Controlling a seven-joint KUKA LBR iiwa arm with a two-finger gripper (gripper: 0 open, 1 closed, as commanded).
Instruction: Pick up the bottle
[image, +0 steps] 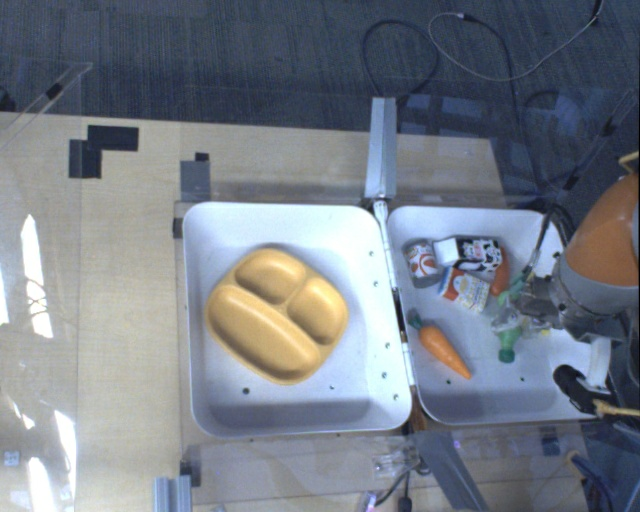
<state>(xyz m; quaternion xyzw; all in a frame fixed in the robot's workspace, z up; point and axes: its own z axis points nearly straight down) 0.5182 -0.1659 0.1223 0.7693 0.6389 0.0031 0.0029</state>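
One bottle (508, 335) to deal with, and I make it out as a small clear plastic one with a green cap, lying on its side in the right bin (480, 395), towards that bin's right edge and roughly midway front to back. Cap end points to the bin's near edge; the clear body runs up and away under the tool. My read: light, thin-walled, a bit squashy, slick on the sides, so it will likely roll or squirt out if pinched off-centre. Best hold, I judge, is across the body just above the cap, jaws square to its long axis, not on the cap itself.

Claw (528, 305) sits at the end of the grey arm (600, 280) with the orange band, low over the right bin's right edge. From here it looks right on top of, or touching, the upper part of the bottle; the green cap pokes out just in front of it. I cannot tell whether it is open, closed or gripping anything, too blurred and cluttered there.

Neighbours in the same bin: carrot (443, 350) near the bin's left-centre, well apart from the cap; a white-and-orange carton (466, 289) and a black-and-white pack (478, 253) towards the far edge. Left bin (200, 400) carries a yellow divided tray (277, 313).
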